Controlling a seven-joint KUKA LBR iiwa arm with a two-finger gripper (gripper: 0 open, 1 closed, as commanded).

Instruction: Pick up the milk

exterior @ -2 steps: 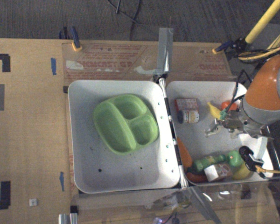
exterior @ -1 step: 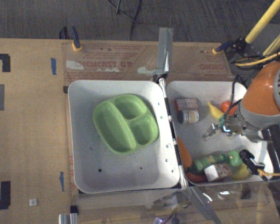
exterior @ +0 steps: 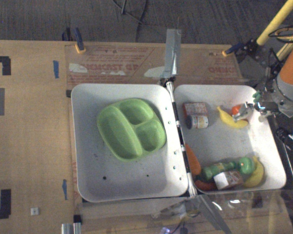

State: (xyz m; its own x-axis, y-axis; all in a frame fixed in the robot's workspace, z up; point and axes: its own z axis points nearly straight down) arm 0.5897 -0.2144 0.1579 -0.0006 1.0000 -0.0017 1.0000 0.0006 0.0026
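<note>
In the right bin, a small reddish-brown carton lies by the left wall with a round can touching its near side. A second small brown carton with a white label lies at the near wall among other items. I cannot tell which of the two is the milk. My gripper hangs low at the bin's far right, over the right end of a yellow banana, with a small red-orange thing beside it. It is well apart from both cartons.
A green divided plate sits in the left bin. Along the right bin's near wall lie a carrot, a green bottle, a yellow fruit and a red item. Cables and a yellow pole stand at far right.
</note>
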